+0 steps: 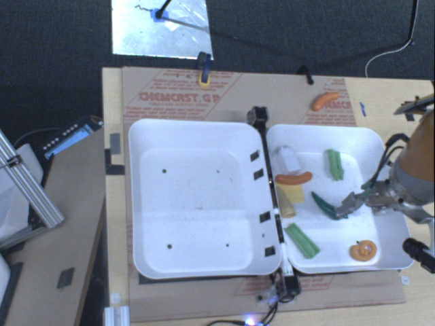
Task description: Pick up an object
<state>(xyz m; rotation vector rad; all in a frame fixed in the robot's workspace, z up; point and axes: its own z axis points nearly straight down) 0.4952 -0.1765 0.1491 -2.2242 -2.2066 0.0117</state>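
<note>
White plastic makes up the two shallow bins, set side by side on a brown board so things can be carried from one to the other; the left bin (197, 195) is the larger showing, the right bin (353, 138) holds the clutter. The arm (416, 165) reaches in from the right, low over the right bin's floor. Its gripper (348, 207) sits at the near end of a dark green curved piece (323, 205), touching or just over it; whether its fingers are spread or pinched on that piece I cannot tell. Likely it is lining up a grasp there. Well apart lie a green block (302, 240), a yellow block (292, 195), a light green piece (334, 164), an orange ring (363, 250) and a small sausage (293, 178).
</note>
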